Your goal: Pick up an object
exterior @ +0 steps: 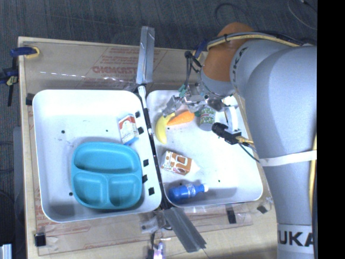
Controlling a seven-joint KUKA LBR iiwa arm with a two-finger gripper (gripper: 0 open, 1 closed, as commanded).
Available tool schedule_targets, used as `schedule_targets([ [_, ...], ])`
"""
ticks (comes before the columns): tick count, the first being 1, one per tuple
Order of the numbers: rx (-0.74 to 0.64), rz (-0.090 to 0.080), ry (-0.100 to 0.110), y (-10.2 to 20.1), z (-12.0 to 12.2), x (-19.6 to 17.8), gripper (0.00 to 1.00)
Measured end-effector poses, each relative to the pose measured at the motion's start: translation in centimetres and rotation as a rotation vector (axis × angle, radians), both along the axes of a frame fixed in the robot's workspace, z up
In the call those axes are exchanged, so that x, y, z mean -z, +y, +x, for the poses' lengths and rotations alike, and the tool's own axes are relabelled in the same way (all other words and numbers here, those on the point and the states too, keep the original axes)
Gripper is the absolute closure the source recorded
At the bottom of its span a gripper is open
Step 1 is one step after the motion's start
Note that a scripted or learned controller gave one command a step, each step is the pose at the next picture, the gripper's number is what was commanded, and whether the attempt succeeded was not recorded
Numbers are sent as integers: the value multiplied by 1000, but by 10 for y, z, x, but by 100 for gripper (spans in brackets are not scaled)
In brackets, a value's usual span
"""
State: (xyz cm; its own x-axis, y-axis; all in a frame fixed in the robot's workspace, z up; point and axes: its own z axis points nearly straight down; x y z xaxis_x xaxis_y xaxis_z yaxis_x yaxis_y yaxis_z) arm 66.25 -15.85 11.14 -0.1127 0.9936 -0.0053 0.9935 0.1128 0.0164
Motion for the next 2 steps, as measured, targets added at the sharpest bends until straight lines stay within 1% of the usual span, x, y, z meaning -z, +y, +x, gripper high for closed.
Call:
schedule_targets([
  [1,-38,-12,-20,15,-37,3,0],
  [2,-362,-24,-22,41,-51,4,0],
])
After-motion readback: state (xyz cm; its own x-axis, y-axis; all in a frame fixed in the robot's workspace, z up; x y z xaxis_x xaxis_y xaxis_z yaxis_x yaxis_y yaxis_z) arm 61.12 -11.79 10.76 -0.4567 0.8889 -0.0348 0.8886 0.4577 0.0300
